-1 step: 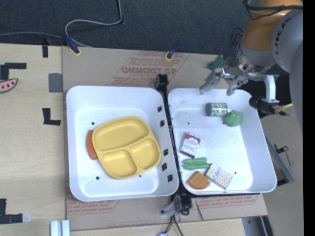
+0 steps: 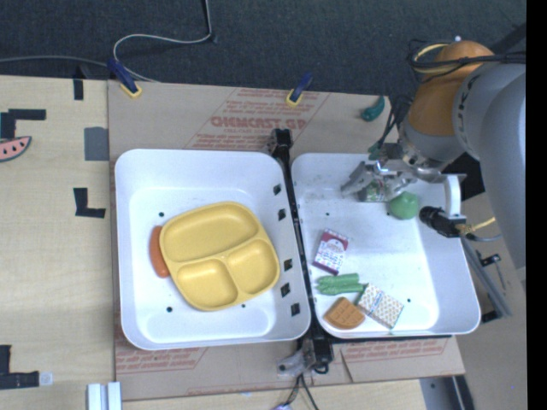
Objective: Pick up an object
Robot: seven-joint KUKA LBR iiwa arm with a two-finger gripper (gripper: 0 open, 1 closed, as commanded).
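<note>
Green ball (image 2: 403, 205) just beside tool (image 2: 373, 183)

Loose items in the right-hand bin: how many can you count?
5: a green ball by the gripper, a small red-and-white packet mid-bin, then a green piece, a waffle-like piece and a checkered packet near the front. The arm may hide more.

One fixed camera above the bench (image 2: 51, 229); slanted downward over both bins (image 2: 137, 254).

Two white bins (image 2: 137, 229); one yellow tray (image 2: 220, 254); one green ball (image 2: 403, 205); two small packets (image 2: 331, 252).
</note>
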